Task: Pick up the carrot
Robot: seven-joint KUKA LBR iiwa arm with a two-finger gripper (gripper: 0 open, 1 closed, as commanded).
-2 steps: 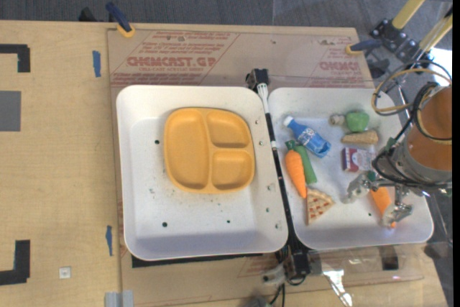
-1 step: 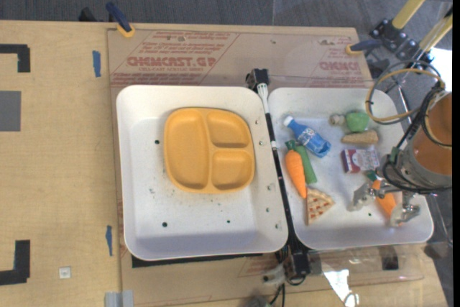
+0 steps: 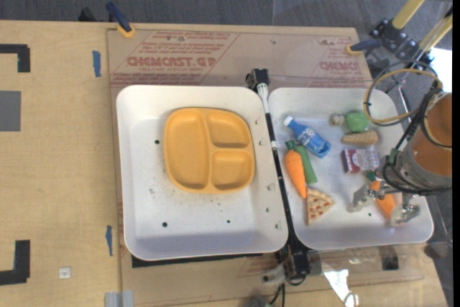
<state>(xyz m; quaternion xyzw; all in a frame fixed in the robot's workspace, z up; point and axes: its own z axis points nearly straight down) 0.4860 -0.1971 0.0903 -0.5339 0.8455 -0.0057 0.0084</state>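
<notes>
- Nearest to you, a black clamp is sitting at the near edge of the bench, where the two bins are meeting; I judge it is keeping them together.
- Just behind it, a pizza slice is lying close to the near edge of the right bin.
- The carrot is lying in the right bin along its left edge, about halfway between the near and far edges. Its thin end is pointing toward the pizza slice, and a green piece is lying just beside it.
- A blue bottle is resting near the carrot's thick end, so a closing grasp there is risking to catch it too.
- The gripper is hanging low near the near right corner of the right bin, well apart from the carrot. Its fingers are looking spread, and a small orange piece is showing between them; you cannot tell whether they are touching it.
- I judge the carrot is not yet being picked, because it is lying free on the bin floor.
- A yellow divided plate is sitting in the middle of the left bin, away from the work.
</notes>
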